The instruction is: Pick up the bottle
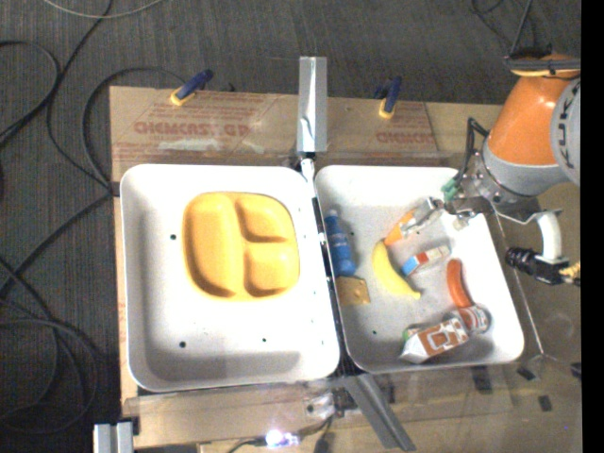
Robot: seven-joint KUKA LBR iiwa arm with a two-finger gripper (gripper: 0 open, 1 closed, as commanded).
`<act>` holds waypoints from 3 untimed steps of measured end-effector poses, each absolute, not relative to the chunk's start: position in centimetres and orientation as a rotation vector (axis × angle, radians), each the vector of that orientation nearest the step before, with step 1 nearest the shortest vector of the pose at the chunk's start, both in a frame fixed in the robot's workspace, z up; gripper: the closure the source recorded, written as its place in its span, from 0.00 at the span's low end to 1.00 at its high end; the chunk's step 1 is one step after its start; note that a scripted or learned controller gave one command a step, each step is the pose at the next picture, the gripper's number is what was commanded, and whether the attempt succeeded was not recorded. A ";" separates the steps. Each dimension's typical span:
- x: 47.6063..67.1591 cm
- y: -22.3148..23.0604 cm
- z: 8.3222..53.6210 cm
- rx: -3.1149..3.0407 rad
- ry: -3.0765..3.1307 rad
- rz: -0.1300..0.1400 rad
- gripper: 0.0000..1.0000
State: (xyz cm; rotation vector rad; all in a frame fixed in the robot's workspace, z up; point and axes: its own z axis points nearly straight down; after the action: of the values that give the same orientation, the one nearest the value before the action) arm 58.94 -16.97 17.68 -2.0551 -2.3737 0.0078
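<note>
Camera view: two shallow white bins are seen side by side on the bench, the left bin (142, 281) and the right bin (491, 253). A yellow compartment tray (241, 243) lies in the left bin, slightly toward the far side.

The bottle (338, 243) (blue, lying on its side) is located in the right bin, along its left wall, with its long axis running near to far. A small tan piece (355, 293) lies just beside its near end.

Further right in the same bin, a banana (393, 272) is noted near the middle. A small white box with orange and blue markings (422, 259) lies just to the right of the banana. An orange-red sausage-shaped item (457, 282) lies right of the box, and a carton with red and white print (442, 338) rests on its side at the near right corner.

The arm (533, 135) is seen entering from the right, above the far right corner of the right bin. The gripper (451, 199) is positioned over the far right part of that bin, well apart from the bottle. An orange and white object (411, 225) lies just beside the gripper tip; contact cannot be confirmed. Whether the gripper is spread or closed cannot be told.
</note>
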 end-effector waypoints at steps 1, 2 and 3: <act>58.1 -11.1 13.6 -2.448 -1.987 -0.011 0.00; 61.6 -9.5 8.7 -2.641 -1.707 -0.002 0.00; 61.6 -9.5 9.5 -2.639 -1.715 0.002 1.00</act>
State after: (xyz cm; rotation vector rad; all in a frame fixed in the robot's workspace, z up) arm 61.64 -9.49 9.46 -2.6394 -1.7149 0.0016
